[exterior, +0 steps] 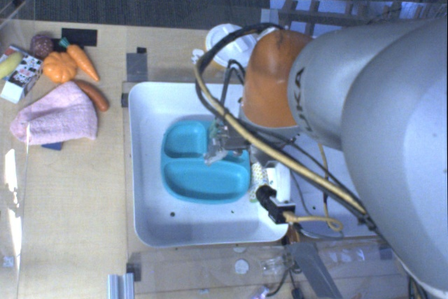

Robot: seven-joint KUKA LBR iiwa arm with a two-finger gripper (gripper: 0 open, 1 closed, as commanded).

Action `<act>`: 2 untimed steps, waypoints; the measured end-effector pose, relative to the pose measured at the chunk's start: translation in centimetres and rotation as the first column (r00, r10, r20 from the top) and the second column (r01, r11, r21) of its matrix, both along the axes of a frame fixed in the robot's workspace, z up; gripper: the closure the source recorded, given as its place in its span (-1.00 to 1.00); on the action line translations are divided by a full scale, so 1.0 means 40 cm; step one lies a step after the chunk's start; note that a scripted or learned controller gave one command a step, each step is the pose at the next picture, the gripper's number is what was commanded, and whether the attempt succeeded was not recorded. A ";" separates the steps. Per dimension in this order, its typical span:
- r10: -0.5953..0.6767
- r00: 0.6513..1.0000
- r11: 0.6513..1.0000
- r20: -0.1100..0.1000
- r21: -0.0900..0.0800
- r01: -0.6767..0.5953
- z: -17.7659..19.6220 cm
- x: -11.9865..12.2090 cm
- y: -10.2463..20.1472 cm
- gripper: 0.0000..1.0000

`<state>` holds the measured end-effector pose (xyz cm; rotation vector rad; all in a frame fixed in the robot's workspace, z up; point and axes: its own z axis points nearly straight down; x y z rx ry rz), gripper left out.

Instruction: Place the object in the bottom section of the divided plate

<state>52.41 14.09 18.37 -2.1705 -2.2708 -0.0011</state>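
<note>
Blue divided plate is sitting mid-frame in the white bin, where the gripper is hovering over its divider; its state and any object cannot be told.

The grey arm and its looping cables crowd the right side of the white bin — the blue divided plate lies open toward the left and front, while bare bin floor rings it on those sides.
</note>
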 end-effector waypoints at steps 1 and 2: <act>0.320 0.947 0.947 0.004 -0.001 -0.320 0.117 0.081 -0.096 -1.00; 0.323 0.946 0.946 0.007 -0.002 -0.323 0.144 0.083 -0.093 1.00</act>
